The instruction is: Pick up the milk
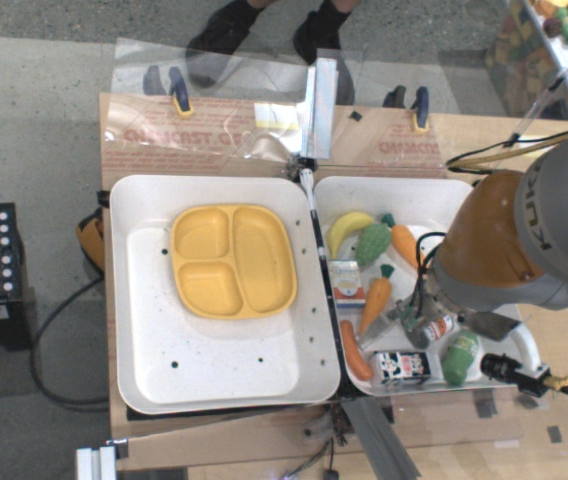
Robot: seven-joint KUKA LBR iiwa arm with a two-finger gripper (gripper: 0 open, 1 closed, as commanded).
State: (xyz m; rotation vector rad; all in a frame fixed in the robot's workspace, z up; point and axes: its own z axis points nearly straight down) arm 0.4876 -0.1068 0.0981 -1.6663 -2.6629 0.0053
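The milk (402,367) is a small carton with black-and-white cow patches, lying on its side near the front wall of the right bin (444,190). My gripper (416,320) reaches down into that bin from the right, under the arm's orange band (484,230). It hangs just above and behind the carton, over a small red-and-white bottle (437,328). The arm's bulk hides much of the gripper.
The right bin also holds a banana (348,229), a green leafy toy (372,244), two carrots (374,303), a white carton (345,280), a red sausage (354,352) and a green toy (459,358). A yellow divided plate (234,260) lies in the left bin (144,368).
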